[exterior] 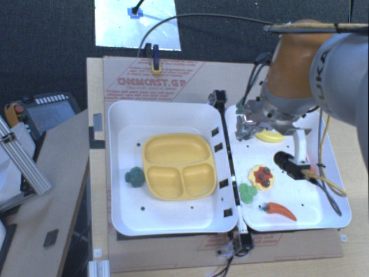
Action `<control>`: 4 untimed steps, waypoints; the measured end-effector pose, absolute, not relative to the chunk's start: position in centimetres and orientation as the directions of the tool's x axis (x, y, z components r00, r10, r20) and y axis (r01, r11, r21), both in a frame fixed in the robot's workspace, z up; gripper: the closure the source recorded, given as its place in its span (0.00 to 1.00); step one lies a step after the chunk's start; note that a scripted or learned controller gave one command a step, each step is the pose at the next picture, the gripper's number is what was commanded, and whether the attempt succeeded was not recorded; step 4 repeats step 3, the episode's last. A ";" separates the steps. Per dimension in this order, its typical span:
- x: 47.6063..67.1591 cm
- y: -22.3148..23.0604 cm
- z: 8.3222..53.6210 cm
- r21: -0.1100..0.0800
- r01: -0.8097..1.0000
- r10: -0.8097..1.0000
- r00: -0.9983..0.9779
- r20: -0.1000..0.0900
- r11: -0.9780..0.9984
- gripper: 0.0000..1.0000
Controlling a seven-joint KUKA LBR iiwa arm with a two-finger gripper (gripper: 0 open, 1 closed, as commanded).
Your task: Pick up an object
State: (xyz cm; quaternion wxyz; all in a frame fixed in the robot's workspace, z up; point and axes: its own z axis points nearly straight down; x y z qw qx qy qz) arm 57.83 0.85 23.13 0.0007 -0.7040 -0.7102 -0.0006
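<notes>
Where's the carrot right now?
The carrot lies in the right bin, near its front edge, just right of the green broccoli piece and below the small pizza toy.

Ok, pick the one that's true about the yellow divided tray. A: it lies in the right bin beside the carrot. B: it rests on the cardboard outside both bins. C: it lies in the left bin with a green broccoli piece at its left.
C: the yellow tray lies in the left bin, with the broccoli piece just left of it.
</notes>
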 end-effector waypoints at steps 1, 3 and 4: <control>57.4 6.3 23.9 0.002 1.000 1.000 -0.010 0.003 0.010 1.00; 57.3 10.5 22.7 0.001 1.000 1.000 -0.003 0.000 0.003 0.00; 57.3 10.5 22.7 0.001 1.000 1.000 -0.003 0.000 0.003 0.00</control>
